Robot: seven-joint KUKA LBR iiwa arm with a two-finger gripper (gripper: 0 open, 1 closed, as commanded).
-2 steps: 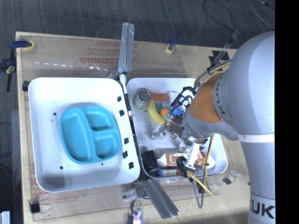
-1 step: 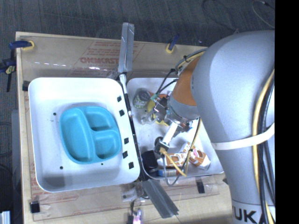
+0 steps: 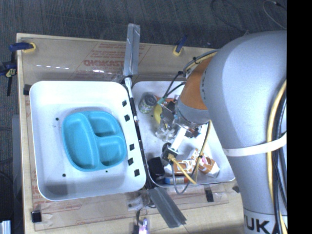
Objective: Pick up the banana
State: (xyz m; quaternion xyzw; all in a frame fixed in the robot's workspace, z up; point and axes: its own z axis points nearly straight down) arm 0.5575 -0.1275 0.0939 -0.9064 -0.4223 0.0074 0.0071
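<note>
Arm (image 3: 248, 101): smooth grey casing, bulky and rounded, with an orange band above the wrist; reaches in from the right and covers most of the right bin
Gripper (image 3: 168, 126): low over the middle of the right bin, among cables and clutter; cannot tell whether the claw is released or clenched, nor whether it grasps anything
Banana (image 3: 157, 112): a short yellow curved sliver shows in the right bin, just left of the wrist, beside the metal object; most of it is hidden by the arm
Right bin (image 3: 146, 87): shallow, white, glossy plastic with rounded corners; crowded with small items
Metal object (image 3: 147, 103): round, shiny, greyish, near the bin's upper left corner
Black item (image 3: 156, 167): dark, boxy, matte, at the bin's lower left
Orange item (image 3: 207, 165): orange and white, crinkled look, lower right of the bin; what it is cannot be told
Left bin (image 3: 44, 130): white, shallow, smooth walls, touching the right bin along a clipped divider
Blue tray (image 3: 92, 139): turquoise plastic, rounded, three compartments, lying slightly askew in the left bin's middle
Bench (image 3: 73, 57): flat brownish board with red print, blue clamps at the edges
</note>
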